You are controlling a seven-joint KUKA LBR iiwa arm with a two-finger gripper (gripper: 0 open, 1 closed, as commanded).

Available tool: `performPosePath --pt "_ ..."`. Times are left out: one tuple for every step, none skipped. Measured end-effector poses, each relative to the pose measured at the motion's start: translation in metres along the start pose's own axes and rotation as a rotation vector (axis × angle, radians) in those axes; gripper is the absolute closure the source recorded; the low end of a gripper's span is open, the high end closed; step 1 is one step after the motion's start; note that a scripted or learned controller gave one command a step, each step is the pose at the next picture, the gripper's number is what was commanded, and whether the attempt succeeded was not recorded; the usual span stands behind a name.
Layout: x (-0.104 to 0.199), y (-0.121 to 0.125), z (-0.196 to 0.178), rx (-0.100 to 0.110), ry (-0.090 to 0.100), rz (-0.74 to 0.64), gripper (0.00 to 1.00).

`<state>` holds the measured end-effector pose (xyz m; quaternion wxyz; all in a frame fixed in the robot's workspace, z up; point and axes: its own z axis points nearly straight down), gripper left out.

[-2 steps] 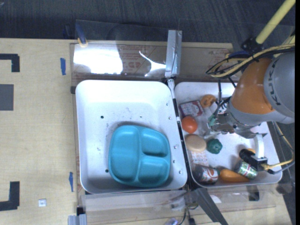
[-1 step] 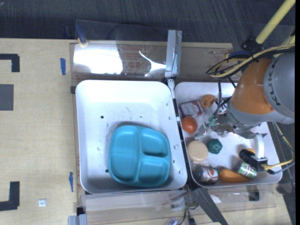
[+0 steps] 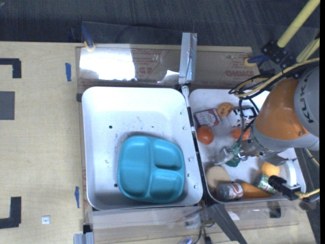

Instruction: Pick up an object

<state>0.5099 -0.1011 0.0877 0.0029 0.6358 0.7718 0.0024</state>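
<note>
Objects for picking lie crowded in the right bin (image 3: 200, 96): a tomato (image 3: 205, 135), a can (image 3: 227, 190), a packet (image 3: 206, 118). We note the claw (image 3: 236, 155) low among them, its state impossible to tell.

"KU" lettering on the arm (image 3: 304, 103)
</note>
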Motion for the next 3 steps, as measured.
performPosePath --pt "-0.001 0.002 -0.011 -0.005 -0.003 0.001 1.0" --pt "0.04 0.112 -0.1 -0.002 0.002 0.062 1.0" --pt "0.096 0.101 -0.126 0.008 0.003 -0.094 1.0"
